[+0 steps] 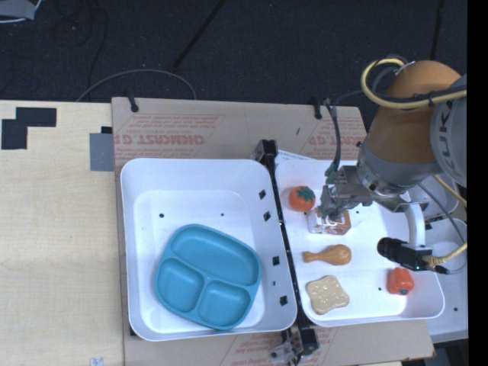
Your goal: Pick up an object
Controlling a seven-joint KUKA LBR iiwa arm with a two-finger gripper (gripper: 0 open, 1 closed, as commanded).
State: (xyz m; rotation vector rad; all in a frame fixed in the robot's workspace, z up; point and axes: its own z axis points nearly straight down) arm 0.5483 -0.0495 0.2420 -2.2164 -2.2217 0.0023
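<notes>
Pale wooden bench (53, 227) carried a brown cardboard sheet (198, 128), and on it two shallow white bins sat side by side, with dark floor and cables beyond the far edge. The left bin (145, 181) held a blue divided plate (207, 276) towards its near side.

The grey arm (412, 128) reached in from the right, and its gripper (333, 210) hung over the upper middle of the right bin (362, 277). Whether the gripper was open or closed could not be told, nor whether it had hold of anything.

Directly beneath it lay a small flat piece (339, 223), white with reddish-brown patches and partly covered by the gripper. Too little of it showed to give its long axis or which way it pointed.

The piece sat well clear of the bin's walls. An orange toy tomato (301, 198) lay near it on the left, close to the divider between the bins. A toy drumstick (329, 255) lay just below it, its long axis running left to right and its thin end towards the divider. A toy bread slice (327, 294) sat by the near wall, and a red toy (399, 280) lay towards the right wall, with bare white floor between those two.
</notes>
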